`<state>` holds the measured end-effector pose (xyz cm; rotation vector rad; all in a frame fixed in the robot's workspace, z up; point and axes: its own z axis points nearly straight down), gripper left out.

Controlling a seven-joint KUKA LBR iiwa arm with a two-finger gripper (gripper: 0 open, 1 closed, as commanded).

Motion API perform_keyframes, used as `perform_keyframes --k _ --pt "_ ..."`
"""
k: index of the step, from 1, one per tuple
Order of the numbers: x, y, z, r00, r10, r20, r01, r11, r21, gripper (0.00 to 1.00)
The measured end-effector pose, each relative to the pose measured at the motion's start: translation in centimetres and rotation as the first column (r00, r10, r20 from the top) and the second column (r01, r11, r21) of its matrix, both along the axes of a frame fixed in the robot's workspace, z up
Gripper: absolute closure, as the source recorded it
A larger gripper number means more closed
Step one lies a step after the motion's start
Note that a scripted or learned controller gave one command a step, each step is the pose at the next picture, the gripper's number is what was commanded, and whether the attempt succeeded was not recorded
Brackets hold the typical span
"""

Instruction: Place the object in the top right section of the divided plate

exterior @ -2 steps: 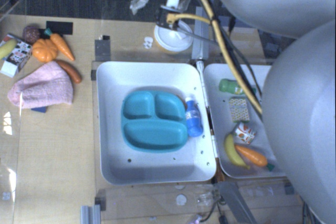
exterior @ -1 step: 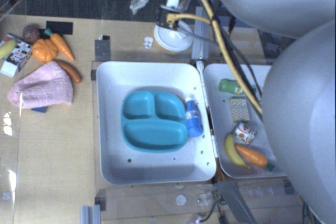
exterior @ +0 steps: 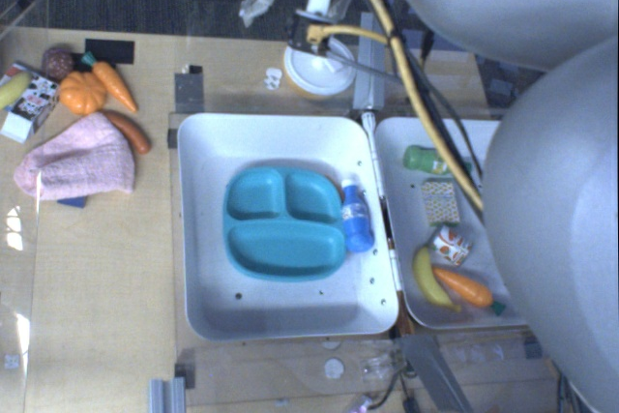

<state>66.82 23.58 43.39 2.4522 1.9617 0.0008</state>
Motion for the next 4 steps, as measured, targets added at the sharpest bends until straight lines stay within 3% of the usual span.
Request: perform_keyframes --k 4 --pt "0.00 0.00 0.00 1.000 0.000 0.000 0.000 1.000 0.000 0.00"
